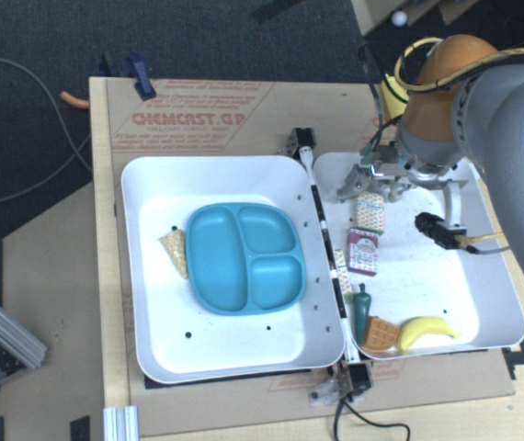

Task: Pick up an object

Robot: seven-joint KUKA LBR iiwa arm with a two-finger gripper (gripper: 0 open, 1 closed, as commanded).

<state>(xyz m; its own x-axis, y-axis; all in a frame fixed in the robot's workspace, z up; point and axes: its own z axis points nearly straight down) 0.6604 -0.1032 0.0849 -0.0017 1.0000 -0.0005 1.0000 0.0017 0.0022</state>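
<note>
The jaws [379, 180] hang low at the far end of the right bin [492, 324]; whether they are open I cannot tell. The nearest object, a pale packet [370, 214], lies just below them toward the camera, long axis running away from the jaws.

Floor [152, 16]: dark grey carpet around the bench.
Bench top [198, 118]: pale board with red lettering.
Cable [23, 90]: thin loop lying on the carpet.
Clamp [139, 76]: blue, at the board's far edge.
Light: even and soft.
</note>
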